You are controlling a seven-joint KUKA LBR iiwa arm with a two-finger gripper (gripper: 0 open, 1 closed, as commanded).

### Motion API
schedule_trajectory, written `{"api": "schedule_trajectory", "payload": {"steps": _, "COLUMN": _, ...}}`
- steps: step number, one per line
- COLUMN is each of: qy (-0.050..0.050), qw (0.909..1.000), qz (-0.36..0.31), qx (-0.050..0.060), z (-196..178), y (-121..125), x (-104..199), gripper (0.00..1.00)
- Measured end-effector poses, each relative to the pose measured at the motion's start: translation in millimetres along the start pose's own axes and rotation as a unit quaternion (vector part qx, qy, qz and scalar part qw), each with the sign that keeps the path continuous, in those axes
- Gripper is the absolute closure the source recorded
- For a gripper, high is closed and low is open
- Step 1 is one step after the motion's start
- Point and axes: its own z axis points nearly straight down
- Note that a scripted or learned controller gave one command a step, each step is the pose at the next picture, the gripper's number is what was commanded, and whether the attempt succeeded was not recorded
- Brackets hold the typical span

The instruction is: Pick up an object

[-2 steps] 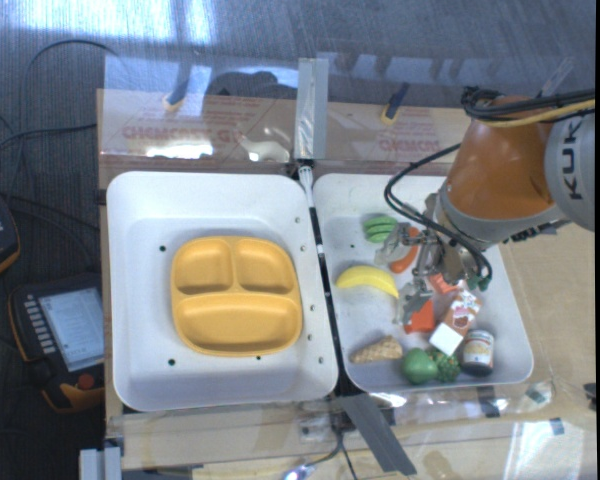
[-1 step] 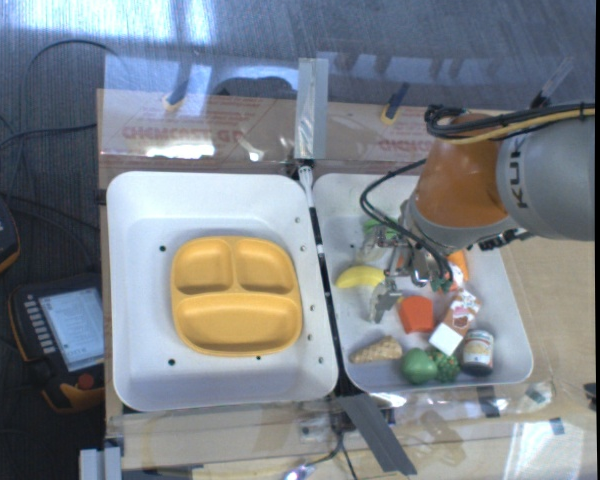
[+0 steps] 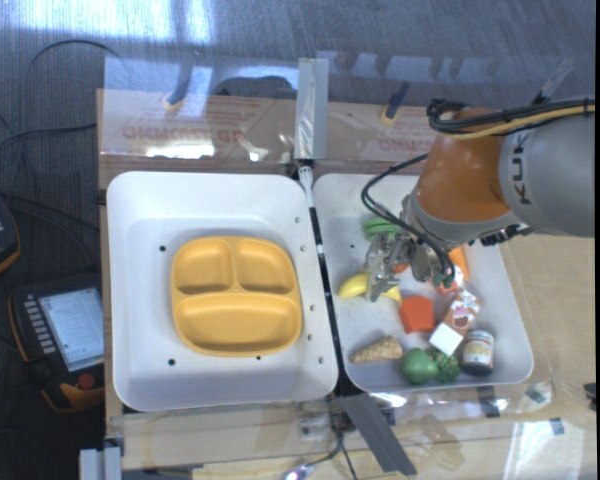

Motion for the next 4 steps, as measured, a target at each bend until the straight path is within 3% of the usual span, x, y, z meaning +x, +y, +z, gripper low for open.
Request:
{"api": "schedule_trajectory", "payload": {"steps": 1, "qy": 0.008, "qw": 0.9999, "qz": 0.007, "qx": -0.001, "z": -174, "y": 10, "x": -43, "gripper": 1.0}}
{"api": "schedule_trajectory", "payload": {"steps": 2, "qy": 0.008, "qw": 0.9999, "qz": 0.007, "qx": -0.001, "z": -174, "y": 10, "x": -43, "gripper": 0.0}}
{"api": "schedule_trajectory", "payload": {"steps": 3, "qy": 0.007, "qw": 1.0, "qz": 0.006, "qx": -0.001, "z": 5, "y": -16, "x": -28, "gripper": 0.0}}
{"api": "schedule_trajectory", "payload": {"steps": 4, "qy": 0.005, "qw": 0.9993, "qz": -0.037, "qx": 0.0, "z": 7, "y": -21, "x": 71, "gripper": 0.0}}
